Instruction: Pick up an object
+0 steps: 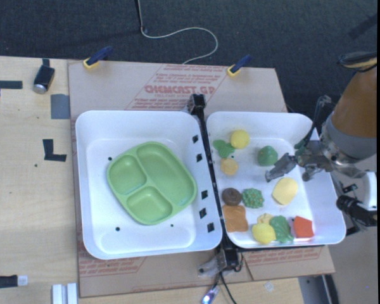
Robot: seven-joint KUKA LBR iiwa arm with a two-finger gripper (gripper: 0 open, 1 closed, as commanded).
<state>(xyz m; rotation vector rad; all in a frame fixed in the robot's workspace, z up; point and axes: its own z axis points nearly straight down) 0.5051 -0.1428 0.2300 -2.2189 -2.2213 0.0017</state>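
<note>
White bins sit side by side: the left bin (95,189) holds a green divided plate (151,182), the right bin (323,230) toy foods. Spread-fingered, empty, the gripper (299,166) hovers above a yellow lemon-like piece (285,190).

Your wooden bench (25,189) carries a cardboard sheet (177,90) with two white bins (88,170) side by side, plus black tape marks (50,151).

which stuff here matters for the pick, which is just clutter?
Job: tool; right bin with its toy foods, e.g. yellow piece, green ball, red block.
Clutter: green tray, left bin, clamps, cable.
</note>
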